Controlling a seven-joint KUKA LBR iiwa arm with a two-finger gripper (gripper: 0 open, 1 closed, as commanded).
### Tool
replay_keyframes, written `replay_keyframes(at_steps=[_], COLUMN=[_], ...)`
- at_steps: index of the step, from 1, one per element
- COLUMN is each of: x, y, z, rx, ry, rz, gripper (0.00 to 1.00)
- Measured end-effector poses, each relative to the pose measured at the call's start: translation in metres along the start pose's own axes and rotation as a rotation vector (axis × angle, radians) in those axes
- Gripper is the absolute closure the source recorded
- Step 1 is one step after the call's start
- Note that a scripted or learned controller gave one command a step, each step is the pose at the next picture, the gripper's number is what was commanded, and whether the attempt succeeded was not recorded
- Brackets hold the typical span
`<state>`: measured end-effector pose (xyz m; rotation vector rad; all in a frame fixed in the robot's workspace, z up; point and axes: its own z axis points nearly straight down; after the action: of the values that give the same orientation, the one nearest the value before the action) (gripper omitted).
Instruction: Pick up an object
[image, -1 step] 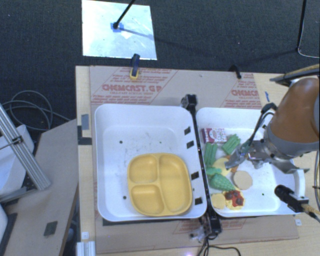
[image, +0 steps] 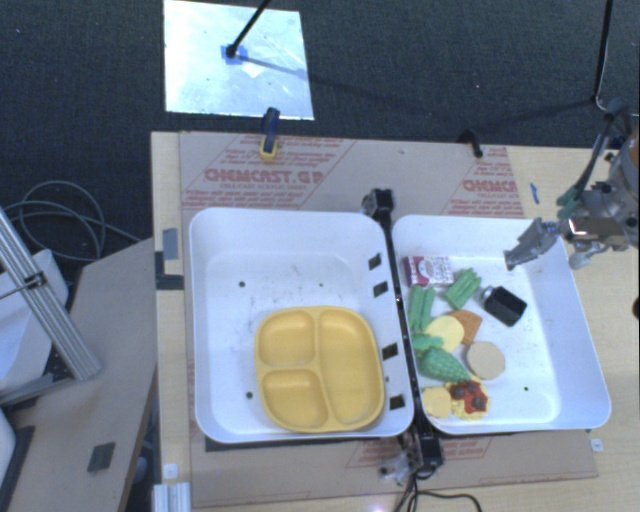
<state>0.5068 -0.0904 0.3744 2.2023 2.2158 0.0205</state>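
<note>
Camera view: my gripper (image: 548, 243), fingers parted and holding nothing, hangs over the right bin's (image: 560, 395) far right corner, black block (image: 503, 305) just left and nearer.

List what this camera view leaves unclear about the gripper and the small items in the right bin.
- Two-finger gripper: blurred, partly cut off by the right edge; finger state unreadable.
- Small red-and-white packet: print too small to read.
- Pile of green, orange and yellow toy food pieces: overlapping, so individual shapes are uncertain.
- Small black block: too small to identify.
</note>
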Motion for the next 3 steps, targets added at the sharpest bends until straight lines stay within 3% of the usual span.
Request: replay_keyframes(at_steps=[1, 2, 3], x=[0.039, 0.037, 0.123], y=[0.033, 0.032, 0.017], z=[-0.17, -0.172, -0.16], rx=[-0.002, 0.013, 0.021], ry=[0.002, 0.002, 0.005], rz=[-0.003, -0.003, -0.007], gripper=[0.0, 1.0, 1.0])
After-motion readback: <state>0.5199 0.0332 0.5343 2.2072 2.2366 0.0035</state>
